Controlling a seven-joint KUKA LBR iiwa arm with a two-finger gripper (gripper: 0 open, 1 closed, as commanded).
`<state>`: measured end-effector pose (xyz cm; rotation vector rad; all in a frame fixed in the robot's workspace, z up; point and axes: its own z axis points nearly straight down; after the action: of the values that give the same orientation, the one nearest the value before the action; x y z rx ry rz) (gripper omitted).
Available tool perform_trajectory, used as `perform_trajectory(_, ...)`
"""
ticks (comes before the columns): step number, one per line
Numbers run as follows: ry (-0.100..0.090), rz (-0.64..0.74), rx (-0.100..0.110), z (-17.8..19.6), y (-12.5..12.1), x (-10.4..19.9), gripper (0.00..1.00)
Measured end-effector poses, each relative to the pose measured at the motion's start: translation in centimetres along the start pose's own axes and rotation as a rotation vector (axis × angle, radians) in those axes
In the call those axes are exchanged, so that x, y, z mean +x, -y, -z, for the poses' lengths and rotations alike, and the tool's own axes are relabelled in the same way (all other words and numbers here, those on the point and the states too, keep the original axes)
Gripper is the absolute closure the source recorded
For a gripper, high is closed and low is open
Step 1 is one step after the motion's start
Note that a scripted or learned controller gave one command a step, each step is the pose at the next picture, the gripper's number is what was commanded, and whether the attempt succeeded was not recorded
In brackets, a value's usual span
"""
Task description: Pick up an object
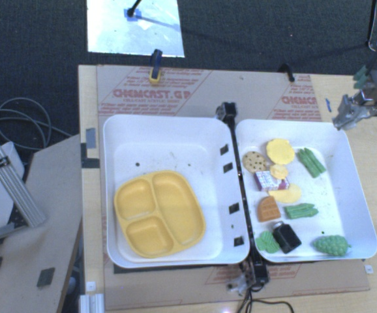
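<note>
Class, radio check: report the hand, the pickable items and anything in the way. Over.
Hand above right bin's far right corner, holding nothing. Toy food untouched in right bin. Yellow tray in left bin. Nothing blocking.

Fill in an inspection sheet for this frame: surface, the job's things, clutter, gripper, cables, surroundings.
Surface: bench bearing the left bin and right bin side by side.
Job's things: toy foods in the right bin, including a cookie, green beans and a black block.
Clutter: yellow divided tray in the left bin.
Gripper: gripper past the right bin's far right corner; holding nothing seen.
Cables: grey loops on the floor, left.
Surroundings: dark carpet, shiny plate.
</note>
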<state>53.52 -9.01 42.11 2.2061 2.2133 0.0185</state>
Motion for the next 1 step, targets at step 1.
perform_trajectory(1, 0.002, -0.008, 0.001, 12.39, 4.88, -5.11, 1.00)
